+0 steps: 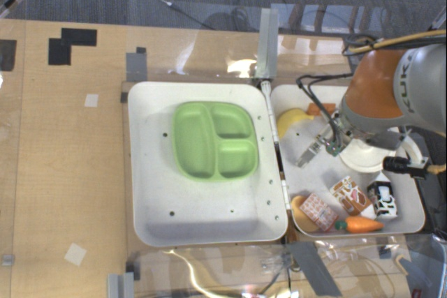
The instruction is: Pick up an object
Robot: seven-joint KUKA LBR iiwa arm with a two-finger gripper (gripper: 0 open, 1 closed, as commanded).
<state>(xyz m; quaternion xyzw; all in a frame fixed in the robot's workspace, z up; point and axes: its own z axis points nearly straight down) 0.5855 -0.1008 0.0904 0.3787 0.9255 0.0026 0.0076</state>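
Grey arm with the orange band is reaching in from the right, and from the camera view my end effector (312, 152) is hanging low over the right bin (417, 216), just past the yellow banana-looking thing (293, 121). Nothing is between its fingers that I can make out, and honestly I can't tell if it's released or clenched, the tip is too small and slanted from up here.

Candidates to pick are all in that right bin: the banana near the top left corner, a checkered pink packet (319, 211) and a carrot (362, 224) along the bottom edge, a white bowl (363, 155) under the wrist.

My worry: it's sitting over bare bin floor between the banana and the packet, so a straight close probably grabs air. The green divided plate (213, 139) in the left bin (150, 206) is well apart, so no trouble there.
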